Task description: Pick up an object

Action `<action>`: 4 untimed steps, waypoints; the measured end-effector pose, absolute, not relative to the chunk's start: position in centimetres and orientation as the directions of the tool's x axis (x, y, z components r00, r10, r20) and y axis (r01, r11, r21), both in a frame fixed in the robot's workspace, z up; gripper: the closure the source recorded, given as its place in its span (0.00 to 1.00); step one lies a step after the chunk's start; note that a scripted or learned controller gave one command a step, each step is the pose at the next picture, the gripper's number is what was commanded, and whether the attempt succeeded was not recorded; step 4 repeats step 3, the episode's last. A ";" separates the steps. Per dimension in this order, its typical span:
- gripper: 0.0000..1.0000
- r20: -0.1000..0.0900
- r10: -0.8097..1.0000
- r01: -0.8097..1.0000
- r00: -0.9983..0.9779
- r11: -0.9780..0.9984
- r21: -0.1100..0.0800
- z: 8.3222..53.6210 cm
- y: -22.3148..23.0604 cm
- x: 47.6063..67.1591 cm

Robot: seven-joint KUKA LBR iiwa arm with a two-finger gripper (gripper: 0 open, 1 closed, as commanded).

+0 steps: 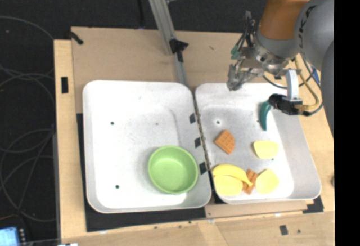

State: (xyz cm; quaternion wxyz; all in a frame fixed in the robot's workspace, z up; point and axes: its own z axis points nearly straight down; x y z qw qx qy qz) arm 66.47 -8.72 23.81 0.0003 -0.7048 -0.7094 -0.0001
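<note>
**Nothing lifted yet: we are hovering at the far edge of the right bin**

We are holding the gripper (236,79) above the far rim of the right bin (295,143), near its far left corner, and we are seeing nothing between its fingers. Whether those fingers are spread or drawn together we cannot tell from this slant; they are reading as one dark cluster under the wrist.

Every candidate is lying on the bin floor, apart from the gripper. The orange waffle piece (225,142) is sitting closest, toward the middle of the right bin. A teal curved piece (263,115) is lying near the far right side. Nearer the front we are seeing a yellow slice (265,149), a yellow banana-like piece (228,179), a small orange bit (250,178) touching it, and another yellow piece (268,182) just beside that. The green bowl (173,169) is resting in the left bin (112,104), at its near right corner.

So we are judging the task as barely begun: choosing a target, descending, closing and lifting are all left to do.
</note>
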 end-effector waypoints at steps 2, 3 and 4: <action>1.00 0.002 1.000 1.000 -0.008 0.008 0.002 23.2 2.7 67.9; 1.00 0.002 1.000 1.000 -0.008 0.008 -0.001 23.2 8.7 66.9; 1.00 0.002 1.000 1.000 -0.008 0.008 -0.001 23.2 8.7 66.9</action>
